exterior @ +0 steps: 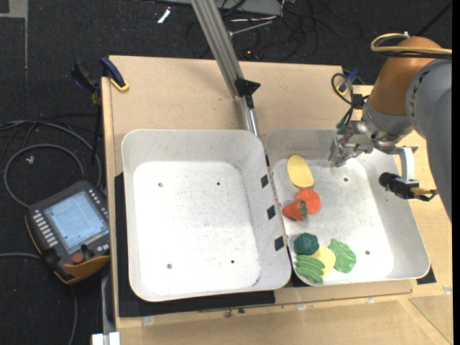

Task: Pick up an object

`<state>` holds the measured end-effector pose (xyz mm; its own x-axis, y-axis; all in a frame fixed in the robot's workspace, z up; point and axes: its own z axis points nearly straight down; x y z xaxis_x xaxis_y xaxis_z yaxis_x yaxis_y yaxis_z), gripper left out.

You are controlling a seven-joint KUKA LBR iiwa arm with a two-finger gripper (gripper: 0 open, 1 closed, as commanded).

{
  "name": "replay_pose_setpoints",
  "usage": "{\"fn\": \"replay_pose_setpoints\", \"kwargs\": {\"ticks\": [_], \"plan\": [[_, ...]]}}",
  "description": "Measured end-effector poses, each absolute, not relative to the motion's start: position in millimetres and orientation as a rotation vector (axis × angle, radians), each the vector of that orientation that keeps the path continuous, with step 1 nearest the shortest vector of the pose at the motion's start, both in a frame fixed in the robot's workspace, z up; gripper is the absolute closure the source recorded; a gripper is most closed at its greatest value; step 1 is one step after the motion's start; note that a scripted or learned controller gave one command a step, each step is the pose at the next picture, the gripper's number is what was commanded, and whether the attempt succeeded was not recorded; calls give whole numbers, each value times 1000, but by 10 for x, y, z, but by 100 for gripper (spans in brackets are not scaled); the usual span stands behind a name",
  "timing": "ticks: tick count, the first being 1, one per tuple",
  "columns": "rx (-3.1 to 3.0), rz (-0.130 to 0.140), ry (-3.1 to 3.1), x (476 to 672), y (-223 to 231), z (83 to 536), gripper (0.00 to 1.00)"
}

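Camera view: fingers (338,157), state unclear, hover near yellow toy (300,171) in right bin (388,221).

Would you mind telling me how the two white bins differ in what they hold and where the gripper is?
The right bin holds several small toy foods along its left side, while the left bin shows just a bare, speckled floor. The gripper hangs over the right bin's far end, away from the left bin. Both are shallow, white and sit side by side.
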<state>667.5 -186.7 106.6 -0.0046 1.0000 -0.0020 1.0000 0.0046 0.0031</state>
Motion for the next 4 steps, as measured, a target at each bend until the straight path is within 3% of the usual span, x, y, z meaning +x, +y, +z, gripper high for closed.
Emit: {"fn": "replay_pose_setpoints", "kwargs": {"ticks": [2, 3, 4], "plan": [[2212, 7, 2219, 6740, -1853, 2308, 100], [2215, 5, 2221, 6752, -1852, 2609, 100], [2215, -1, 2231, 6597, -1334, 2469, 100]]}}
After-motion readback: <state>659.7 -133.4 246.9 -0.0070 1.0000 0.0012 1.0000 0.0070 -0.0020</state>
